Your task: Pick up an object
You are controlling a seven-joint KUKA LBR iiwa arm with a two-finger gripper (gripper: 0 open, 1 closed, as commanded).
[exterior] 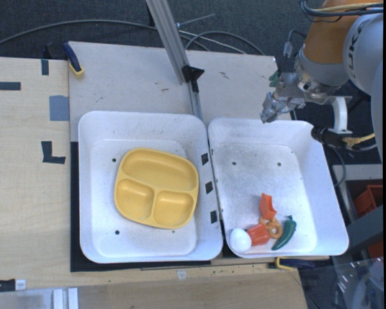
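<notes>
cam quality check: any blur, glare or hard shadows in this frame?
Camera view: even, soft light with faint shadows; the yellow tray is sharp; the white bins look bright but keep their speckles; the gripper is slightly soft; small toys blend together.

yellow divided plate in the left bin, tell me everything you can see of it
The yellow divided plastic plate looks like smooth, matte moulded plastic with rounded corners. It has three compartments: one long one across the top and two smaller ones below. It lies flat, right side up, turned slightly askew, on the floor of the left shallow white bin, nearer its right side. Nothing else touches it.
</notes>
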